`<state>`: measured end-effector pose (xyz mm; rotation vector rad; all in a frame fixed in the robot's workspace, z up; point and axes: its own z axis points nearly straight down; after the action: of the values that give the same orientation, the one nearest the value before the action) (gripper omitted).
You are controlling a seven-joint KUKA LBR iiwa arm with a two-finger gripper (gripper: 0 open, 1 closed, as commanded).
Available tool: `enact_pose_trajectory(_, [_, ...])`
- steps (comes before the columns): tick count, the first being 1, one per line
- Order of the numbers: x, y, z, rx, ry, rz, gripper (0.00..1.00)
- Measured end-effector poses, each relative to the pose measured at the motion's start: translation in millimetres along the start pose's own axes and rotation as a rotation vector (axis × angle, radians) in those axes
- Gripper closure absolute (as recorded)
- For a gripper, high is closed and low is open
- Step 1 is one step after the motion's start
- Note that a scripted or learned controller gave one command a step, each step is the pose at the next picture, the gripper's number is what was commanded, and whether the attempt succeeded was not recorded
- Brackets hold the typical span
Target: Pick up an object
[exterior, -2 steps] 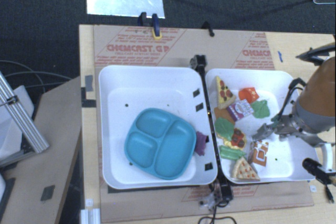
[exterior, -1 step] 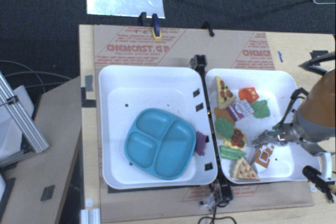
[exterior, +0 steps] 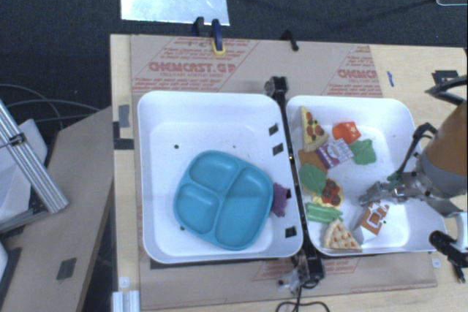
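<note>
The right bin (exterior: 398,112) holds several toy foods: a pizza slice (exterior: 313,126), a red-orange piece (exterior: 346,131), a green piece (exterior: 363,151), a purple-and-white packet (exterior: 336,152), a green leaf (exterior: 313,177), a red piece (exterior: 331,192), a green pod (exterior: 322,212), a second pizza slice (exterior: 340,236) and a white-and-orange carton (exterior: 374,219). My gripper (exterior: 373,195) reaches in from the right, low over the bin floor. It sits just above the carton and to the right of the red piece. Nothing shows as lifted.
The left bin (exterior: 212,113) bears a blue divided plate (exterior: 223,199), with a small purple object (exterior: 281,199) at the plate's right edge. The divider wall (exterior: 289,157) separates the bins. The arm's orange band (exterior: 447,150) is over the right bin's right rim.
</note>
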<state>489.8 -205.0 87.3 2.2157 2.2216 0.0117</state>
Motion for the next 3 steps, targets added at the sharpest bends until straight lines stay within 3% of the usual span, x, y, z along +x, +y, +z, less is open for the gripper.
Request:
enact_pose_trajectory(1, [-2,-2,-27,0.005,-0.004,0.0,0.0])
enact_pose_trajectory(2, [-1,121,2,-0.004,-0.006,-0.008,0.0])
enact_pose_trajectory(3, [-2,85,4,0.009,-0.002,0.002,0.0])
